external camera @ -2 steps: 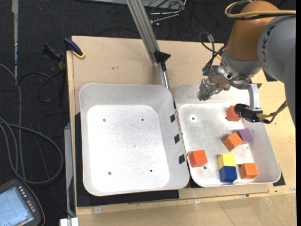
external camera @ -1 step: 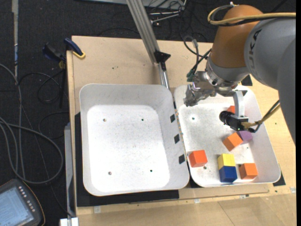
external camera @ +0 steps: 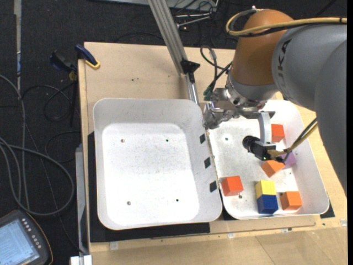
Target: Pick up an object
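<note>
Arm (external camera: 300, 48): grey with an orange band, reaching in from the right above the far edge of the right bin.
Gripper (external camera: 214, 115): at the far left corner of the right bin, over the rim where the two bins meet. From here I cannot tell whether it is open or closed, or whether it has hold of anything.
Right bin (external camera: 234, 153): shallow, white, on the right half of the bench; all the blocks are in it.
Far orange block (external camera: 277, 131): far half of the right bin, towards its right edge.
Tilted orange block (external camera: 270, 167): by the right edge, about midway along, lying askew.
Purple piece (external camera: 289, 159): just beside the tilted orange block, on its right-edge side.
Left orange block (external camera: 231, 185): near half, close to the left edge, apart from the rest.
Yellow block (external camera: 265, 188): near edge, touching the blue block.
Blue block (external camera: 267, 203): at the near edge, against the yellow block.
Corner orange block (external camera: 290, 200): near right corner, just beside the blue block.
Left bin (external camera: 143, 159): white, floor finely speckled, on the left half of the bench.
Bench (external camera: 138, 70): pale wooden board.
Clamp (external camera: 85, 57): blue and yellow, at the bench's far left corner.
</note>
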`<state>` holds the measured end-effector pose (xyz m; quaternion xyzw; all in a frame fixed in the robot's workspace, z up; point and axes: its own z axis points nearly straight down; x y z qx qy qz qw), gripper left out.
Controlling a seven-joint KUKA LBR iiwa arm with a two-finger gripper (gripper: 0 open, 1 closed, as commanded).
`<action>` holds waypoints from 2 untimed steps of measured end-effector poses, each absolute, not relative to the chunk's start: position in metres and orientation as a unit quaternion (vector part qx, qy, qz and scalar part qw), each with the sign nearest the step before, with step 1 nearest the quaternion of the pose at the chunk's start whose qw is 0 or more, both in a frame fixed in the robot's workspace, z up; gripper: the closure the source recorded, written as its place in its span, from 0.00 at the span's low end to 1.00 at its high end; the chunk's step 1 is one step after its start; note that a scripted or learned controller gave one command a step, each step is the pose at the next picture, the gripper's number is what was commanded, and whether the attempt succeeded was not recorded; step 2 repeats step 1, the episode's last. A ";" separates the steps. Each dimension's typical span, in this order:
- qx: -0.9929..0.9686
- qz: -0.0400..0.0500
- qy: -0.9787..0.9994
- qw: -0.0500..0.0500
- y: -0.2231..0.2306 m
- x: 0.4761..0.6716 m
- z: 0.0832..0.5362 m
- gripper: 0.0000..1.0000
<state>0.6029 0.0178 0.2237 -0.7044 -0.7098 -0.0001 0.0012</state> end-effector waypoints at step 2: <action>-0.704 0.000 -0.710 0.002 0.071 0.591 0.217 1.00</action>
